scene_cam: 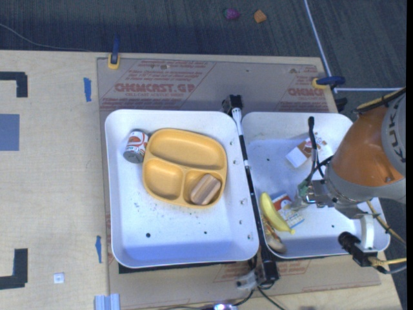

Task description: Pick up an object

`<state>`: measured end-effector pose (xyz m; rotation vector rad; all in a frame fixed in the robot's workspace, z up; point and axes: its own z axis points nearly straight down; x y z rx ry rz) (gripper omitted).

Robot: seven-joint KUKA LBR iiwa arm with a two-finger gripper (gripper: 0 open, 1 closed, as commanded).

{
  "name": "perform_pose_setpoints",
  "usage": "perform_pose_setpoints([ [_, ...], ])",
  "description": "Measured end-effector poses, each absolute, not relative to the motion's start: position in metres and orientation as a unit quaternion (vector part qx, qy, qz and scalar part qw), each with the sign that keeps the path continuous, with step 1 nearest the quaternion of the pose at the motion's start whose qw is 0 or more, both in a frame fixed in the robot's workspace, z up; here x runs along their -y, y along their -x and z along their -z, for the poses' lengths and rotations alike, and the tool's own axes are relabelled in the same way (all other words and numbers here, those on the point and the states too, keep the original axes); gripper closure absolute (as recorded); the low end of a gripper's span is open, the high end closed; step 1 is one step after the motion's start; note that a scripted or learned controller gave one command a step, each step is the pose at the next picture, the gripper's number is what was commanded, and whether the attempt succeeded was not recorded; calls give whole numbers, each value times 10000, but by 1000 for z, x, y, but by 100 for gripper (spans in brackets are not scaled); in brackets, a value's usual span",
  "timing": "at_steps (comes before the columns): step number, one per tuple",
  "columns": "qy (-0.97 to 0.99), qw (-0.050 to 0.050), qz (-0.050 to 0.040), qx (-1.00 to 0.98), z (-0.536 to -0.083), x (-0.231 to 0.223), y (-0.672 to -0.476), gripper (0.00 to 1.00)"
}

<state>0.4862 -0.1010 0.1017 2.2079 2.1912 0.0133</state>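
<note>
In the right bin (pixel 322 243) a yellow banana (pixel 272 213) lies near the left wall, with a red and white packet (pixel 284 205) beside it and a small brown item (pixel 276 242) just below. My gripper (pixel 303 195) hangs low over the middle of this bin, just right of the banana and packet. The grey arm and its orange band (pixel 368 157) cover the bin's right part. A white card (pixel 295 158) and a small orange-white packet (pixel 308 148) lie farther back.
The left bin (pixel 187 256) holds a yellow divided plate (pixel 182 148) with a tan bread-like piece (pixel 205 188) in its lower right compartment. A crushed can (pixel 135 146) rests against the plate's left side. Clamps and cables sit between the bins (pixel 233 105).
</note>
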Motion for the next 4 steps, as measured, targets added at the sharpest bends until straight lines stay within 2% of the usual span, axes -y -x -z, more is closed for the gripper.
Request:
perform_pose_setpoints([
  [1,-7099,160,-40,-7042,-102,102,-486,0],
  [2,-7085,87,-42,-7056,-90,94,-484,0],
  [4,-7085,89,-42,-7056,-90,94,-484,0],
])
